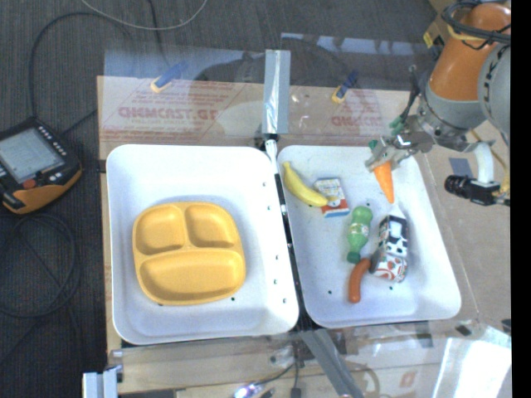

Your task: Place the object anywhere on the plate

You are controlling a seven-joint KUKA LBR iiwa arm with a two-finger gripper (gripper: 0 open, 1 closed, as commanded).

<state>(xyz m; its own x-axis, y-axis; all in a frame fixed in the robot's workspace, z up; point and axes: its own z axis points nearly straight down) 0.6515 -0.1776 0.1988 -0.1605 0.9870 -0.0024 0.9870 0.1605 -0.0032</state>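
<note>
A yellow plate [189,251] with three compartments lies in the left bin [124,189]. My gripper [390,152] hovers over the far right part of the right bin [431,297]. An orange carrot [385,182] hangs point-down from it, its broad end between the fingers, so the gripper is shut on the carrot. The plate is far to the left of the gripper, across the divide between the bins.
The right bin holds a banana [302,187], a small red and white box [332,197], a green bottle [358,230], a brown sausage [357,280] and a black and white carton [394,251]. A handheld controller [33,160] lies off the bench at the left.
</note>
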